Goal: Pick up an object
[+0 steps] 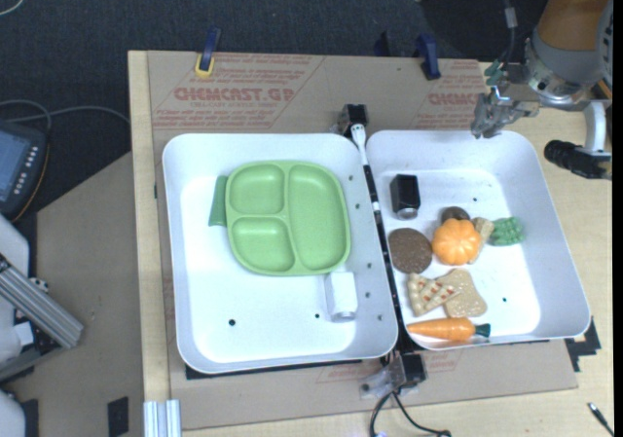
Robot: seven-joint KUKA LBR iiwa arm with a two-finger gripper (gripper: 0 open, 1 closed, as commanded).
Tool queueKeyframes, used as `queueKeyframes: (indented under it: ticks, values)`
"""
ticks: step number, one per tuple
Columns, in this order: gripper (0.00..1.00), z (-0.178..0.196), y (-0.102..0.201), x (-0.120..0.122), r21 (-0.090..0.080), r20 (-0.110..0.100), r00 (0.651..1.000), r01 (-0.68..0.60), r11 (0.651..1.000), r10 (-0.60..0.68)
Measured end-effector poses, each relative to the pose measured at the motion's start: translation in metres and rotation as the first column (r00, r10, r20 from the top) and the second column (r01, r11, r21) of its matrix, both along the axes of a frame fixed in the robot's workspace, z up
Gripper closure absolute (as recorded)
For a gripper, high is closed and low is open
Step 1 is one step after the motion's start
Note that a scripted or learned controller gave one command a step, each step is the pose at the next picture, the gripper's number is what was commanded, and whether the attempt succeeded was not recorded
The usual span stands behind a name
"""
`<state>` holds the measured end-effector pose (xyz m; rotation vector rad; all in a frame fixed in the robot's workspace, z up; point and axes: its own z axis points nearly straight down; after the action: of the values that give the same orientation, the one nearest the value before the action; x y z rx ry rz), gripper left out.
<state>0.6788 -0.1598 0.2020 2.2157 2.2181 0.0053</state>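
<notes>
My gripper (490,122) hangs over the far rim of the right bin (545,231), near its back corner, apart from all the objects. In that bin lie a black block (405,194), a brown round patty (410,249), an orange pumpkin (457,241), a green leafy piece (503,230), a pizza slice (426,291), a toast piece (466,300) and a carrot (446,330). A small dark item (454,215) peeks out behind the pumpkin. The objects cluster in the bin's left and middle part, well in front of the gripper.
The left bin (195,270) holds a green divided plate (287,216) and a small white object (341,295) near its front right. A black clip (354,119) sits at the back where the bins meet. The bench's cardboard (282,85) lies behind the bins.
</notes>
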Motion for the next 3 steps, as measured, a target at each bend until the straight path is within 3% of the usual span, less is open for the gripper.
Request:
queueKeyframes:
  ticks: [1,3]
  values:
    - [1.00,0.025,0.000,0.001,0.000,-0.001,1.000,0.000,1.000,0.000]
    - [1.00,0.014,0.096,-0.026,0.004,-0.010,1.000,-0.004,1.000,0.004]
